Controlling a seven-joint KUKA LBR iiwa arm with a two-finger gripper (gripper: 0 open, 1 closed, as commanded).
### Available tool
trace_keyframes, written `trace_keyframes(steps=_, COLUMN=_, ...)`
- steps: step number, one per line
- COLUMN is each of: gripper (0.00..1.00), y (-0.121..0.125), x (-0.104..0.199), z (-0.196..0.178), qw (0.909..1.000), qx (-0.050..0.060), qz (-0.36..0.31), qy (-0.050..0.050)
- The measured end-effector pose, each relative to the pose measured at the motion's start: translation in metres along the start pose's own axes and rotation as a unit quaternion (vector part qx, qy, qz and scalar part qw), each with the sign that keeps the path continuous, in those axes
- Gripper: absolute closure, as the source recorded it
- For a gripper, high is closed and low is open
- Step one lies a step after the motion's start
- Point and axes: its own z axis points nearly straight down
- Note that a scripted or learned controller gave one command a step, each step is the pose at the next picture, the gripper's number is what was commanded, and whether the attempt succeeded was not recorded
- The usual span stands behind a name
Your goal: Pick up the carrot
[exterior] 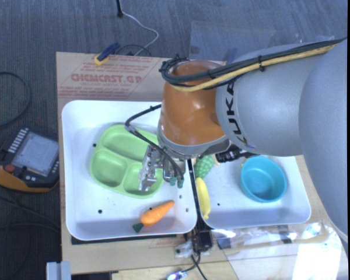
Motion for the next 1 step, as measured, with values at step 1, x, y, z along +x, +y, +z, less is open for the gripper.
trace_keyframes(steps=1, gripper=1.00, y=-0.0217, x=0.0113, z=-0.0943, qw=0.9868, qx=0.000, qz=-0.162, qy=-0.002)
